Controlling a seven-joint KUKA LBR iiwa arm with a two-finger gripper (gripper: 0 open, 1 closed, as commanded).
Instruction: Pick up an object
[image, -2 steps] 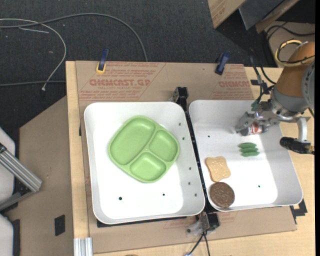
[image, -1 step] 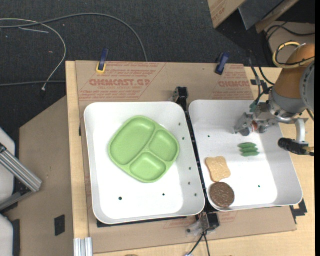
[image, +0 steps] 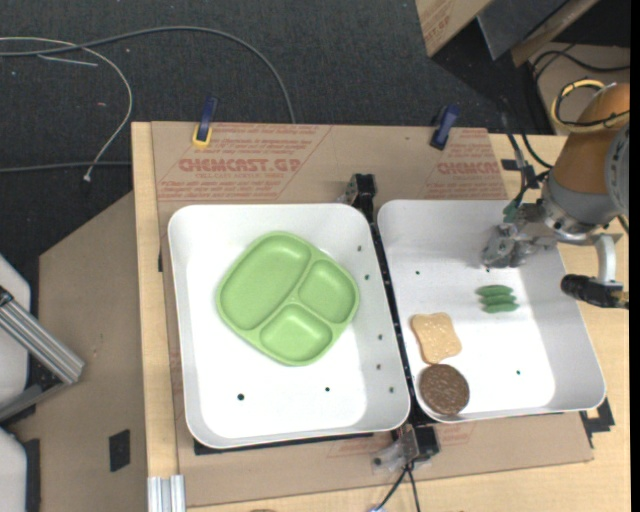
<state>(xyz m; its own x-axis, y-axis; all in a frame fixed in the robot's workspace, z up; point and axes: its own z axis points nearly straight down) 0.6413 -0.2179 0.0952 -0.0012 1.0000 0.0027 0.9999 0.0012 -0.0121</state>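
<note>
Green pod-shaped toy (image: 496, 297) lay right of centre in the right bin (image: 560, 390), below the gripper (image: 503, 250), whose grip state was unreadable; a misjudged descent could miss it.

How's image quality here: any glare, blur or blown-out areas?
Camera view: even, soft light with faint shadows; the white bins run near blown-out, so their walls are hard to read. The green plate, toast and brown disc are fairly sharp. The gripper is small and soft, so its state can't be told. Mild sheen on the arm.
</note>
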